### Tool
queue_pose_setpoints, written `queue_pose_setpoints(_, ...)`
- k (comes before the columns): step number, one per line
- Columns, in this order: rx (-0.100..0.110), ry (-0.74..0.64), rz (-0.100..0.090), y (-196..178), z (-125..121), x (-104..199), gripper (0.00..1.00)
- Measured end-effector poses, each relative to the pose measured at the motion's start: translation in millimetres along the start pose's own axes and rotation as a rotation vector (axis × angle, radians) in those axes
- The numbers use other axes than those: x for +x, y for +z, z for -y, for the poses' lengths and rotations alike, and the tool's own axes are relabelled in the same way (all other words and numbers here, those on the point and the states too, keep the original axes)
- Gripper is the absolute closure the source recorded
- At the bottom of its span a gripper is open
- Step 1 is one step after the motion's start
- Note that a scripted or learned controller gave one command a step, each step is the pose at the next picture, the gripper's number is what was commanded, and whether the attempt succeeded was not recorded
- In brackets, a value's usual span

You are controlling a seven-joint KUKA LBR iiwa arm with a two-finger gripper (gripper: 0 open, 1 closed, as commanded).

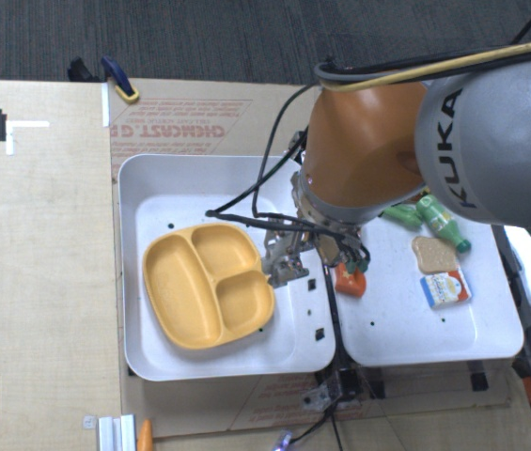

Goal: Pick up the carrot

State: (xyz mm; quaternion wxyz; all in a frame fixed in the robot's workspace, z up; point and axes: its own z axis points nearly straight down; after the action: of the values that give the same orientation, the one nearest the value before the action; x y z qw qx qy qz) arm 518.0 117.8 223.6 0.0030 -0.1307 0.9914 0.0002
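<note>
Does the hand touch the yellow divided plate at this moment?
Cannot tell. In the camera view the hand sits at the yellow divided plate's right edge, overlapping it, but height is unclear.

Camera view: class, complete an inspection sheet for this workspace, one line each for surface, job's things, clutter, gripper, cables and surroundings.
Surface: left bin and right bin side by side on cardboard.
Job's things: orange-red piece with green top, probably the carrot, in right bin by the divider.
Clutter: yellow divided plate in left bin; green bottle, bread slice, small carton in right bin.
Gripper: gripper over left bin, beside the plate.
Cables: black cables around wrist; yellow cable along arm.
Surroundings: wooden bench; blue-yellow clip.
</note>
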Motion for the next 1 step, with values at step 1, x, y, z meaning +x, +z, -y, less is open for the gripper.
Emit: queue_pose_setpoints(1, 0.0, 0.0, 0.0, 0.0, -0.1, 0.0, 0.0)
